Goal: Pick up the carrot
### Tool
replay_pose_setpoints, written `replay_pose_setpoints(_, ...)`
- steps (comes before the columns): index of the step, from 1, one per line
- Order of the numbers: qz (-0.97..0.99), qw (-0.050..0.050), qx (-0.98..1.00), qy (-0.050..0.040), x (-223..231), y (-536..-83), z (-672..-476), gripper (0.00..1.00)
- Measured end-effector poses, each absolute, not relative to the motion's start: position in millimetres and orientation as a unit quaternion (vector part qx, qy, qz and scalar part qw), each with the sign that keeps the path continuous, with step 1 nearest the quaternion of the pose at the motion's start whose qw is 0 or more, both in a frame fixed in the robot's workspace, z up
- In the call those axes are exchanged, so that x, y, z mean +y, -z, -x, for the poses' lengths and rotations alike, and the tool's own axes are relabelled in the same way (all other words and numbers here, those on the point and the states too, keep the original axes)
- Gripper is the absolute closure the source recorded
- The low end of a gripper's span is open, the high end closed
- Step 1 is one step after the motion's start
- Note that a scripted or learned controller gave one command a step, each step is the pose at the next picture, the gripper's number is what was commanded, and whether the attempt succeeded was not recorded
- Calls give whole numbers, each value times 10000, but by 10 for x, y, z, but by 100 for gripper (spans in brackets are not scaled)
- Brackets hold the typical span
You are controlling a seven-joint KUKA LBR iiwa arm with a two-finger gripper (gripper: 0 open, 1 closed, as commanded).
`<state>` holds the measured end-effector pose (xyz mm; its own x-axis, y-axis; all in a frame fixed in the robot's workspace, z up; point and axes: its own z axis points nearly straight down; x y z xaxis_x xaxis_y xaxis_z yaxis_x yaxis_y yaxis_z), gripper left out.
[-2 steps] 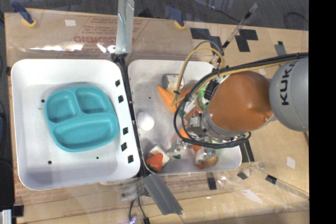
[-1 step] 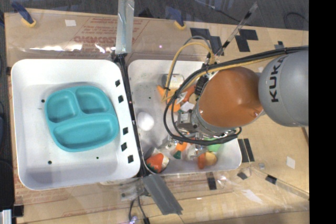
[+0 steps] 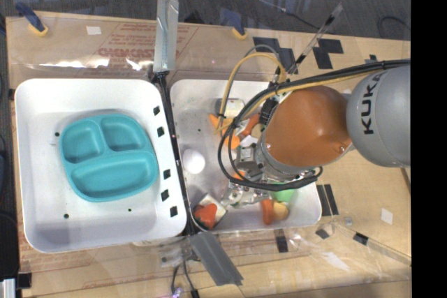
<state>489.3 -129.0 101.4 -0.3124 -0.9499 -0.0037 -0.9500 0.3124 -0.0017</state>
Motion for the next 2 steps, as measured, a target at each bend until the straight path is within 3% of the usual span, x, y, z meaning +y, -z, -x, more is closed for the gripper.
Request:
replay_pose_setpoints(1, 6059, 36, 7955, 49, -943, -2626, -4839, 100)
replay_pose_setpoints(2, 6128, 15, 7902, 37, -1306, -3569, -4854, 100)
